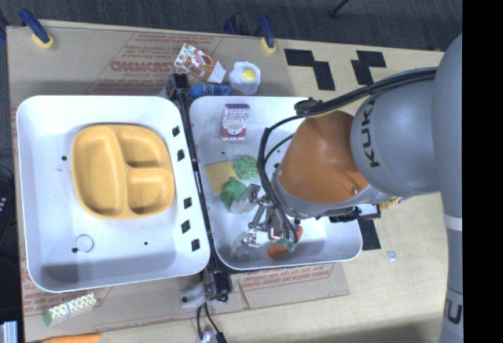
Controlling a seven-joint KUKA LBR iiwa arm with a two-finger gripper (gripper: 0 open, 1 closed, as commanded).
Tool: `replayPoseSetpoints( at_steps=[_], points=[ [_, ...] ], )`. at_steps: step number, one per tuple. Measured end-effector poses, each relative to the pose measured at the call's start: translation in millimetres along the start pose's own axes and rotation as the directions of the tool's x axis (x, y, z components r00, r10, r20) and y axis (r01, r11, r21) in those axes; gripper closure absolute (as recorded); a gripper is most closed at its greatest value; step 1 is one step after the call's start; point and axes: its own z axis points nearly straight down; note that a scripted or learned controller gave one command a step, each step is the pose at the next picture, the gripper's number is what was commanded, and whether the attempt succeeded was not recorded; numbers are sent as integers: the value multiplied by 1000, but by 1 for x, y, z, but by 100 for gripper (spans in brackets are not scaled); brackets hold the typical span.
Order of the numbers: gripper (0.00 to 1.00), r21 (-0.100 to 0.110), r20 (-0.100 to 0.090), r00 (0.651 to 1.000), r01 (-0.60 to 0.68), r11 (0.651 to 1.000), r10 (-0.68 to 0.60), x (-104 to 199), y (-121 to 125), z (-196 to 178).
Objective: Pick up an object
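My gripper [260, 228] hangs low over the front of the right bin [206, 123], under the orange wrist band. Just right of it, against the bin's front wall, lies a small orange-red object [282, 249], partly covered by the gripper. A green piece [233, 193] sits just to its upper left, with a rounder green object [245, 167] and a flat yellow piece [218, 175] beyond. A red and white packet [235, 120] lies at the back of the bin.
The left bin [39, 176] holds a yellow divided tray [122, 169]. Behind the bins on the bench lie a snack packet [192, 60], a blue item [209, 89] and a white and yellow object [246, 76]. Black clips line the wall between the bins.
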Motion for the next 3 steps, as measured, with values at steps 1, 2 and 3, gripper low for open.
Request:
replayPoseSetpoints(
  at_steps=[1, 2, 3],
  points=[
    [0, 0, 0, 980, 198, 980, -198, 0, 2, 0],
    [0, 1, 2, 928, 372, 928, -372, 0, 1, 0],
    [0, 3, 5, 852, 523, 852, -523, -41, 7, 0]
  ],
)
